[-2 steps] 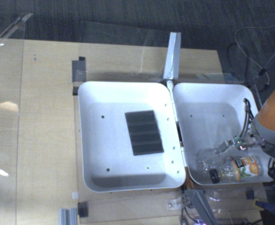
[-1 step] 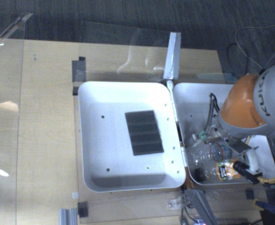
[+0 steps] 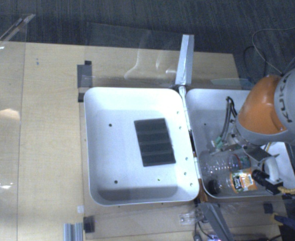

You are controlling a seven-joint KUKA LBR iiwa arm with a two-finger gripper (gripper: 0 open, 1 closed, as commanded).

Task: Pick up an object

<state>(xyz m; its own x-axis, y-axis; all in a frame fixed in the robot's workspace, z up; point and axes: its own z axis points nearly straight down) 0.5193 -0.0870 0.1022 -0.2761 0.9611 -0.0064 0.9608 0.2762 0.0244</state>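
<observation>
A black ridged rectangular pad lies flat in the middle of the left bin. In the right bin, a clear plastic bottle with an orange label and a black cap lies on its side near the front wall. My gripper hangs low over the right bin, just behind the bottle and under the orange wrist band. The wrist hides much of it. A small green piece shows at the gripper's left side; I cannot tell what it is.
A clear upright divider stands behind the seam between the two bins. The arm covers the right half of the right bin. The wooden bench stretches away to the left.
</observation>
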